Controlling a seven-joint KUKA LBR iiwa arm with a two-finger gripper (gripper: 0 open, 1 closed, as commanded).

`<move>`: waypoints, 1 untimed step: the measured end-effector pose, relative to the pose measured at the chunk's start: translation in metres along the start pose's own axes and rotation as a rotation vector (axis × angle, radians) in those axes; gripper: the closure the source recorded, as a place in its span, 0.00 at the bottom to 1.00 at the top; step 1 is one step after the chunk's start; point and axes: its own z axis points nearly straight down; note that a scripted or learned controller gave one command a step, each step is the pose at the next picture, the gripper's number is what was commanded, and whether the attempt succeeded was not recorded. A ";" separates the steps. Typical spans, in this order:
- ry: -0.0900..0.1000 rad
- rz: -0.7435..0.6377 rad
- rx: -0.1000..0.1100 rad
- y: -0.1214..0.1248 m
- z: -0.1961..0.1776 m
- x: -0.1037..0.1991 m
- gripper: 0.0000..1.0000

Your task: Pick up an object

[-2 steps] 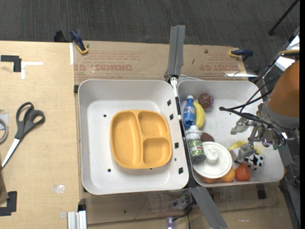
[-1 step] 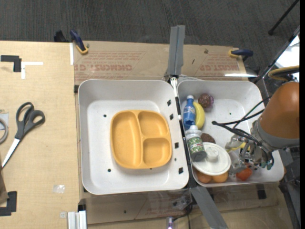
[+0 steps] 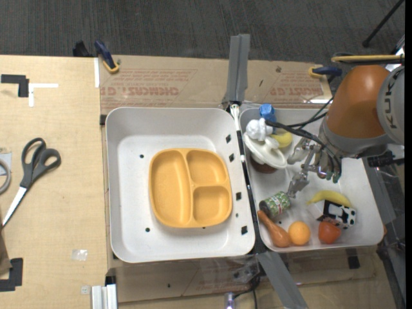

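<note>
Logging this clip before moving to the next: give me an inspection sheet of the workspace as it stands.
Surface: wooden bench bearing a left bin and right bin.
Job's things: in the right bin, green can, carrot, orange, tomato, banana, cow toy, white item.
Clutter: yellow divided plate in the left bin; scissors on the bench.
Grippers: gripper low in the right bin, near the can.
Cables: nothing seen.
Surroundings: dark floor, cardboard.

The yellow divided tray [image 3: 190, 187] looks like smooth matt plastic, sitting in a glossy white plastic bin [image 3: 122, 192]. At nine o'clock, metal-bladed scissors [image 3: 29, 172] lie on pale matt wood bench [image 3: 51, 237].
</note>
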 end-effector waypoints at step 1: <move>-0.001 -0.204 0.000 -0.066 0.006 0.013 0.00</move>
